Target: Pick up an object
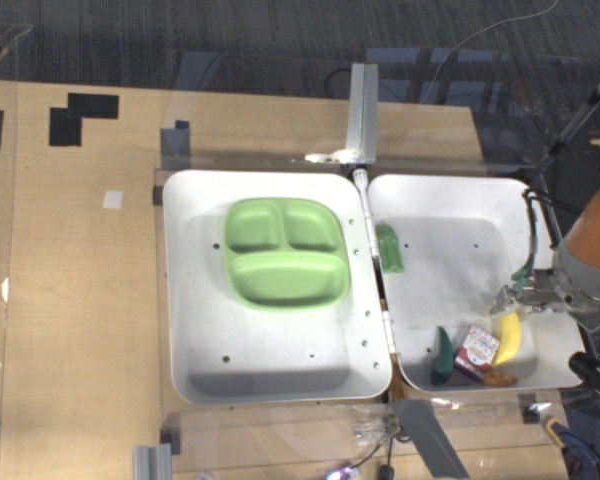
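Observation:
The right bin (450, 203) holds several small things near its front right corner: a yellow banana (509, 338), a pink and white packet (478, 348), a dark green vegetable-shaped piece (441, 356) and a small orange-brown piece (499, 377). A light green block (388, 248) lies against the bin's left wall. My gripper (517, 299) reaches in from the right and sits low over the bin's right side, just above the top end of the banana. Nothing is seen held in it.
The left bin (195, 358) holds a light green divided plate (283, 251). A metal post (363, 113) stands behind the seam between the bins. The arm's orange band (595, 230) hangs over the right bin's right rim, with cables beside it.

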Robot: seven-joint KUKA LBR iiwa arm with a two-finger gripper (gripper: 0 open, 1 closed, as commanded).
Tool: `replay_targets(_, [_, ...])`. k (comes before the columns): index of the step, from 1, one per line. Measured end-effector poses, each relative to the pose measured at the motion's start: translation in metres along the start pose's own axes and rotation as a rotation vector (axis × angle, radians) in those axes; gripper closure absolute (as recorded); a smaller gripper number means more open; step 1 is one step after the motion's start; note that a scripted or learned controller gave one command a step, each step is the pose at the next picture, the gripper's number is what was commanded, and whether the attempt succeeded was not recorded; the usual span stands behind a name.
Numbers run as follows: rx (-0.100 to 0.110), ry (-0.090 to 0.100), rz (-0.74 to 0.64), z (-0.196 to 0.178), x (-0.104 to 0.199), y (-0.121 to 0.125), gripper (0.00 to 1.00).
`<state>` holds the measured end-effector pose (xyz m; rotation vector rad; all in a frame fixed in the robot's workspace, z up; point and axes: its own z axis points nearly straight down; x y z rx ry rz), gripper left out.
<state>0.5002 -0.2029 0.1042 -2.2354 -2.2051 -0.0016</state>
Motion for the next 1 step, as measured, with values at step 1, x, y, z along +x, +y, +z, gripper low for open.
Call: replay_targets(1, [-0.006, -0.002, 0.115, -0.1062, 0.0531, 0.0111, 1.00])
